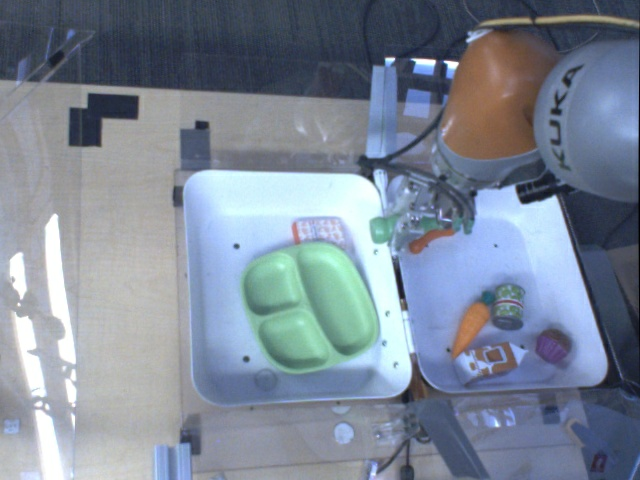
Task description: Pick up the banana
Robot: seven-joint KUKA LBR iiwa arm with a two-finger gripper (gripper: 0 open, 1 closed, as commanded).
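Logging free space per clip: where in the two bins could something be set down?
Left white bin: bare strips left of and above the green divided plate. Right white bin: open middle floor, between the gripper and the orange toy carrot. Its lower right corner is crowded.

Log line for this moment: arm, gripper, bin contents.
arm: over bins' divider | gripper: fingers unclear | left bin: green tray | right bin: carrot, can | banana: unseen

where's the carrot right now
The carrot lies in the right bin, toward its front, just left of the small can and above the carton.
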